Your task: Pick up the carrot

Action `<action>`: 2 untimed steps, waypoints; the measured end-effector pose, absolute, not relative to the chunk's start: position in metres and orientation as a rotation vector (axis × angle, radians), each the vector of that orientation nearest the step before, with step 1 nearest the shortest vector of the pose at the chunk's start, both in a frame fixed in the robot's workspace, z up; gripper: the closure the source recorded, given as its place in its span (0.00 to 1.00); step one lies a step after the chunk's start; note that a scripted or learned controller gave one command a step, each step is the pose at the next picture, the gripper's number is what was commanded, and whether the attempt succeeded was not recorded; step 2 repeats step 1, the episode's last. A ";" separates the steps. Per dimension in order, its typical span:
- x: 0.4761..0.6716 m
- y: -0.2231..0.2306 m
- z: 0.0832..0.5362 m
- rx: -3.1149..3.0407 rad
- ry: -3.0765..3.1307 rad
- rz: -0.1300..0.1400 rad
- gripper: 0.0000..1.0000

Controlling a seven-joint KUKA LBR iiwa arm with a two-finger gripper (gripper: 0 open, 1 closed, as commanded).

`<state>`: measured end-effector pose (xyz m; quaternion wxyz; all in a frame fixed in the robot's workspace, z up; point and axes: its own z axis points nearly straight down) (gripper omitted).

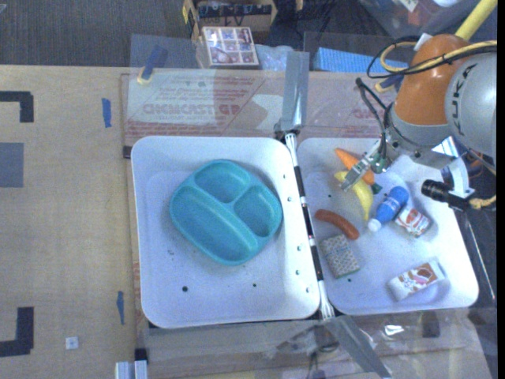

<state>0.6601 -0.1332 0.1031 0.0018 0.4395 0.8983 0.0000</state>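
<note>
The carrot (345,158) is a short orange piece lying in the right bin (465,290) near its back left corner. My gripper (361,173) hangs low just to the right of the carrot's near end, over the top end of a yellow banana (362,200). Nothing can be seen held in the gripper. The arm's orange band (426,81) sits above and to the right of it.
The right bin also holds a reddish sausage (337,223), a grey sponge (340,256), a blue-and-white bottle (390,207) and two small packets (413,223) (416,279). A teal divided plate (226,210) lies in the left bin (158,290).
</note>
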 end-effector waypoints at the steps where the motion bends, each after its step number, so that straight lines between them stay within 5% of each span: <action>1: 0.666 -0.061 0.207 1.154 2.917 0.002 1.00; 2: 0.666 -0.061 0.207 1.154 2.917 0.002 1.00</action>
